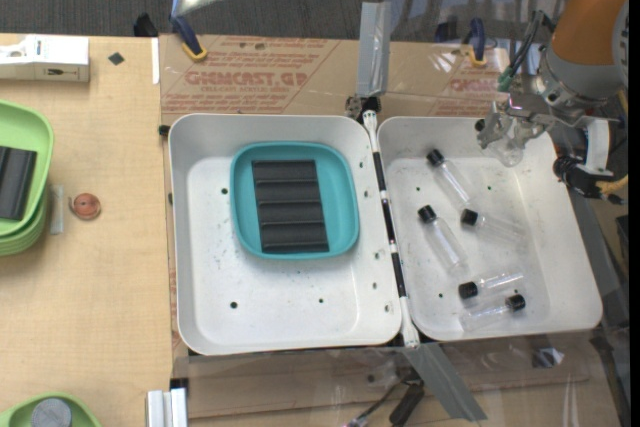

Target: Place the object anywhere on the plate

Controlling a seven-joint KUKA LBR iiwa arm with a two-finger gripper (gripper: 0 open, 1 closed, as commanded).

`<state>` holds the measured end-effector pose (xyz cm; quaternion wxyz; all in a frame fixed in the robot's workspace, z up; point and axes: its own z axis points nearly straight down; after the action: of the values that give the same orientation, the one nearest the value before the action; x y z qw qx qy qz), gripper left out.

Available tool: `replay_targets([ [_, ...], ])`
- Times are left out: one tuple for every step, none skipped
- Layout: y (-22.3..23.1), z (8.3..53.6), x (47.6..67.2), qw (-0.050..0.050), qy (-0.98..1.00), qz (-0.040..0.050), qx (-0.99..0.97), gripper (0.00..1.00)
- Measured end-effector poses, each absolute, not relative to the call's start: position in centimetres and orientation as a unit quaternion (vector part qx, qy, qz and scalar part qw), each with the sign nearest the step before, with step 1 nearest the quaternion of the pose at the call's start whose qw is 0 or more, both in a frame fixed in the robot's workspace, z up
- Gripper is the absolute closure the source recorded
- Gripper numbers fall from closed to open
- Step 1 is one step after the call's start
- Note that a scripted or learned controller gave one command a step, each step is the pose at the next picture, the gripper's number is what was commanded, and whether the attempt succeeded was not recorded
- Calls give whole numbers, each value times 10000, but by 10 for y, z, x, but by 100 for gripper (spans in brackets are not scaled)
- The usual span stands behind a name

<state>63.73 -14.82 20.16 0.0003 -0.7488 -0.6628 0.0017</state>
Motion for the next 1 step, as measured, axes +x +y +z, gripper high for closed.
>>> replay_targets([
  [-60,190,626,11,-7130,13,-7012,100],
])
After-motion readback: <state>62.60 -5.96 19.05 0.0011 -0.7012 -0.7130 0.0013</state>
